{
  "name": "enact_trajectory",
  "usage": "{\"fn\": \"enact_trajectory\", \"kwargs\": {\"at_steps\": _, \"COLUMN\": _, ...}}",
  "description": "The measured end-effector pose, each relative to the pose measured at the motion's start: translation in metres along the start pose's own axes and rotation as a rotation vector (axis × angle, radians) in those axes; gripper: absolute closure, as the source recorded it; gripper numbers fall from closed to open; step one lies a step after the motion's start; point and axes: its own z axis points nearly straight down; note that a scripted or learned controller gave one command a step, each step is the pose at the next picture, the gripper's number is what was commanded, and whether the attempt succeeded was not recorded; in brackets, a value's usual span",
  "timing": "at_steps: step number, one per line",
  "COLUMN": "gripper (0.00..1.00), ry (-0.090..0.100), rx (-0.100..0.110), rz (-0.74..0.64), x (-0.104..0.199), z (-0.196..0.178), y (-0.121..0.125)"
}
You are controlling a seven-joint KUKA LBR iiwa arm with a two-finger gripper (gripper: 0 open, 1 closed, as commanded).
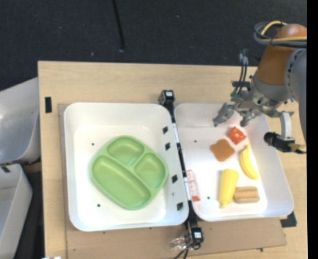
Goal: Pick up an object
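The right bin holds several toy foods: a red piece, a brown toast-like piece, a banana, a yellow corn cob and a hot dog bun. My gripper hangs over the bin's far right part, just above and behind the red piece. Its two grey fingers stand apart, open, with nothing between them.
The left bin carries a green divided plate. A clamp and small red-white label sit on the ridge between the bins. The arm's orange band rises at the far right. White equipment stands left of the bench.
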Motion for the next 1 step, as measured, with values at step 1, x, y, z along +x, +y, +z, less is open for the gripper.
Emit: {"fn": "enact_trajectory", "kwargs": {"at_steps": 1, "gripper": 0.00, "ry": -0.005, "rx": -0.012, "rz": 0.001, "x": -0.0022, "z": 0.0476, "y": 0.0022}}
